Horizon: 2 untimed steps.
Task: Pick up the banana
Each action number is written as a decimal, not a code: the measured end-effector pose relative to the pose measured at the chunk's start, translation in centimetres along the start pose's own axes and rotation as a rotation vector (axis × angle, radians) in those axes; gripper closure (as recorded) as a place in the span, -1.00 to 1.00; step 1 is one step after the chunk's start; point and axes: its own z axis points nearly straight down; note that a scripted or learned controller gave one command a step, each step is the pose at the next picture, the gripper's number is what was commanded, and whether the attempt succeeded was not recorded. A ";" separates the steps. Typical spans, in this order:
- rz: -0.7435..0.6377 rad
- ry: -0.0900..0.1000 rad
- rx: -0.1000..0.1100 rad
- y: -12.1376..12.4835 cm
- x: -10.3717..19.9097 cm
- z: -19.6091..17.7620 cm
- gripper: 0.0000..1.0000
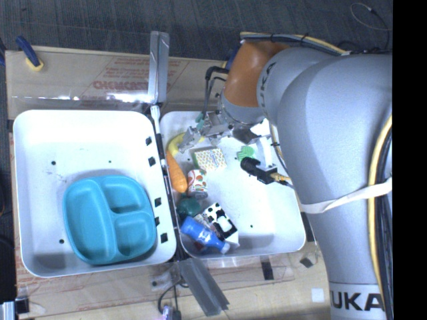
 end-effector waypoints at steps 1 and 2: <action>-0.051 0.005 -0.006 0.6 2.7 -9.8 -1.00; -0.030 0.005 -0.002 -4.3 3.3 -9.6 -1.00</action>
